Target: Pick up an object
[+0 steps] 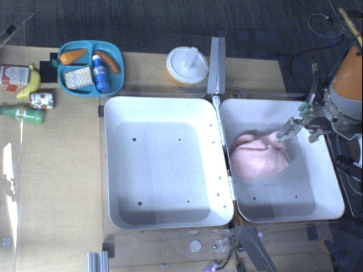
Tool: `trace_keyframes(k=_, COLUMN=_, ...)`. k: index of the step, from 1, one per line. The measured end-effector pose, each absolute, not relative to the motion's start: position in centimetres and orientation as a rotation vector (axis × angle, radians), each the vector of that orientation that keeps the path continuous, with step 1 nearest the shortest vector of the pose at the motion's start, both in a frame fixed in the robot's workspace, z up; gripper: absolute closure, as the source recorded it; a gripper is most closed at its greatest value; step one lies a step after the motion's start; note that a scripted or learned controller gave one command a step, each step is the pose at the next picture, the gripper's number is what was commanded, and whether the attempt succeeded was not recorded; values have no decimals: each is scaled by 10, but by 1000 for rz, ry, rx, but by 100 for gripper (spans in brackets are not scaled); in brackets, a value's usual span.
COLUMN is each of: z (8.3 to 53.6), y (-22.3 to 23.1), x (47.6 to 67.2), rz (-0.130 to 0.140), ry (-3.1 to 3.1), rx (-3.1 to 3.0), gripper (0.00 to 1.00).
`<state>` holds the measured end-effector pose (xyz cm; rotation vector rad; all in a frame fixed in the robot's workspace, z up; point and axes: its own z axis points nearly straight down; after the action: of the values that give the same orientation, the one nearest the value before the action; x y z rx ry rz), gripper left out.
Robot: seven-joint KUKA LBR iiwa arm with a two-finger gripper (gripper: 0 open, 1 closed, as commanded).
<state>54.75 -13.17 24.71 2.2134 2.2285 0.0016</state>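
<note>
Looking down, we saw soft, crumpled pink cloth (260, 157) in right bin (317, 208); gripper (285, 134) pinching its upper edge; left bin (161, 208) beside it.

Two bins sat side by side on the bench (57, 197), the left bin (164, 163) at 9 o'clock of the right bin (317, 203). A soft cloth (258, 158) lay in the right bin, toward its 9 o'clock wall. The gripper (294, 128) hung at the cloth's 2 o'clock edge. A lidded cup (188, 66) stood at 12 o'clock of the left bin. A divided tray (116, 58) sat at 9 o'clock of the cup, with toy food in its compartments. Small toys (25, 92) lay at 9 o'clock of the tray.
</note>
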Motion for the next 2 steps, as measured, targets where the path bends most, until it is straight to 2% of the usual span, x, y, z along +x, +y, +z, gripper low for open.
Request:
trace_keyframes(k=1, z=119, y=-144, x=577, rz=0, ry=2312, rx=2128, gripper=0)
trace_keyframes(k=2, z=94, y=-169, x=561, rz=20, ry=2458, rx=1927, gripper=0)
